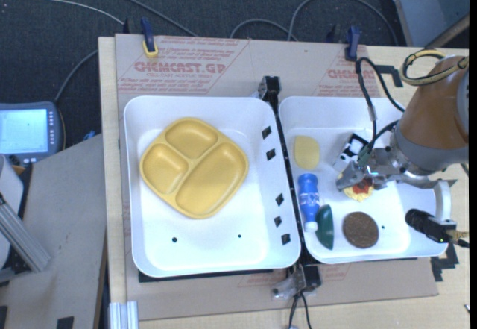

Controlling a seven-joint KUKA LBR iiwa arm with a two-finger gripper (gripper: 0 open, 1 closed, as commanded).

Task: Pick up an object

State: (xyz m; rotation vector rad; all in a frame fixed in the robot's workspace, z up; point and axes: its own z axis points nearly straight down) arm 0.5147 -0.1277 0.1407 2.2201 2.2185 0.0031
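Brown disc [361, 230] below gripper [356, 180], arm [436, 126] bent over right bin [387, 110].

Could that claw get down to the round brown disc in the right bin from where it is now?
Probably yes. The round brown disc lies flat on bare white bin floor, just below the claw. The green object beside it sits apart, and nothing covers the disc.

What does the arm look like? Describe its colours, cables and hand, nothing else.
The arm is a thick rounded body with a broad orange band above a grey wrist section. Black cables loop along its upper side, with a yellowish cable coiled near the top. The hand is a small metallic and black assembly.
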